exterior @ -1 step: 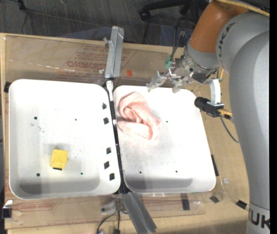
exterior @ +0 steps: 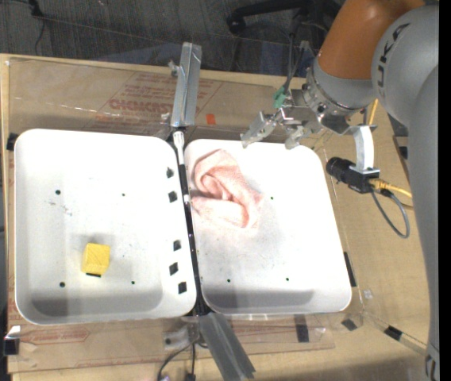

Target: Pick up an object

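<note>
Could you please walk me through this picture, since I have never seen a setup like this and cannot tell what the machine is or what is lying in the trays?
Gladly. The picture comes from one fixed camera above a bench, looking down at a slant. The big grey and orange shape at the upper right is a robot arm, reaching in from the right. At its end sits a two-finger gripper, its "hand", which hangs over the far edge of the right bin. Its fingers are spread apart and nothing sits between them, so it holds nothing.

On the bench lie two shallow white bins side by side. The left bin holds a small yellow block near its front. The right bin holds a crumpled pink cloth near its far left corner. The arm's job is to pick up an object.
</note>
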You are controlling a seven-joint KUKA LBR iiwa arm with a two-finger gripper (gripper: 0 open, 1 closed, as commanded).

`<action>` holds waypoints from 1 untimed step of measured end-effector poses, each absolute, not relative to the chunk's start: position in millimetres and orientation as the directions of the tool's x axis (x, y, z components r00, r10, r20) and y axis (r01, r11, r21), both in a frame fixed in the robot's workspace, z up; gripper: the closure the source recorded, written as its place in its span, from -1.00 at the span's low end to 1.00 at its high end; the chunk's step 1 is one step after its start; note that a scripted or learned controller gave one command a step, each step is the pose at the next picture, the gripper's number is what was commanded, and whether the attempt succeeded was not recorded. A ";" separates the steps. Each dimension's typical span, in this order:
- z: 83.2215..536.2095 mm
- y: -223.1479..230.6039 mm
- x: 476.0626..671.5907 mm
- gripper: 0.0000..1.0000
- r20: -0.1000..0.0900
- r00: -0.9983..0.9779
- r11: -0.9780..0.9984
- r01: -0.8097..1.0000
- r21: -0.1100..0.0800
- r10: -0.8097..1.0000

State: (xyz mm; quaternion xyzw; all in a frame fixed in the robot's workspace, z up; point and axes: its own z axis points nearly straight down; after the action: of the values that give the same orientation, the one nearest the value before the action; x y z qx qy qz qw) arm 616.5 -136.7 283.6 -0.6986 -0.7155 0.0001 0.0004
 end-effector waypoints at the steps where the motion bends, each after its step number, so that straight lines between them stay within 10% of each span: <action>1: 130.3 -143.0 601.5 -1.00 0.000 0.012 -0.012 1.000 -0.007 1.000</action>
State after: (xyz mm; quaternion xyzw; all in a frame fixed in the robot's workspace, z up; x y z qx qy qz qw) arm 601.5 -143.0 130.3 -0.7112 -0.7030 0.0025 0.0028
